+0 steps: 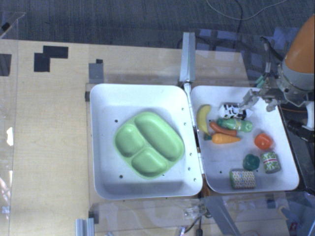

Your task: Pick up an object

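Observation:
The right bin (288,178) holds several small items: a yellow banana (203,118), a black-and-white toy cow (233,111), a green bottle-shaped piece (237,126), an orange carrot (225,138), a round orange fruit (263,141), a teal lump (251,162) and two patterned cans (270,162) (242,179). My gripper (257,101) hangs over the bin's far right corner, just right of the toy cow. Its fingers (245,100) are spread open with nothing between them.
In the left bin (101,132) lies a light green divided plate (149,144). A metal divider post (187,58) stands behind the seam between the bins. Cables trail across the dark floor at the back right.

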Tool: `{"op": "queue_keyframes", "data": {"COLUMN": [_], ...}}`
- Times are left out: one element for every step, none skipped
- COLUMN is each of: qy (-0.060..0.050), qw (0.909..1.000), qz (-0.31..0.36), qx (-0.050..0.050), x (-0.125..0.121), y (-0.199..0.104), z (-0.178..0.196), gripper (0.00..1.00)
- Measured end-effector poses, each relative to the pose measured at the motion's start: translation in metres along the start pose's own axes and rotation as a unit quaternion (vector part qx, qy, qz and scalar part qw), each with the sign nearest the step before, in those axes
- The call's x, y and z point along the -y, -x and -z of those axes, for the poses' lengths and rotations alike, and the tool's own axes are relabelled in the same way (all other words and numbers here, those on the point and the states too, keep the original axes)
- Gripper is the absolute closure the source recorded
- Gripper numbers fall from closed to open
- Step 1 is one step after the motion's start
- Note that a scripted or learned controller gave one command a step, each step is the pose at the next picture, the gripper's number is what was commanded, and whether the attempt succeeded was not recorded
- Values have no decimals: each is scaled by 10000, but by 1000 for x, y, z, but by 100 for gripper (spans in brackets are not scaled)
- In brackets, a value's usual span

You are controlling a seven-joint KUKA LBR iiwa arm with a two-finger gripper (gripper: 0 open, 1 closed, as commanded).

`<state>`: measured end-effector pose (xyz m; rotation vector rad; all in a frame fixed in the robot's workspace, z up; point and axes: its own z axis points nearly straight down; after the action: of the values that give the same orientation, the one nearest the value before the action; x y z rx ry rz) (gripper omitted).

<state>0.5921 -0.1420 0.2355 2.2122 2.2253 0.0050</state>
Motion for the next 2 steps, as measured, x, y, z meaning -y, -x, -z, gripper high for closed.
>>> {"op": "queue_keyframes", "data": {"qy": [136, 132], "qw": [9988, 9988], "qz": [-471, -472], "qx": [26, 27], "x": [-4, -4], "y": [-24, -24], "z": [-122, -123], "gripper": [0, 0]}}
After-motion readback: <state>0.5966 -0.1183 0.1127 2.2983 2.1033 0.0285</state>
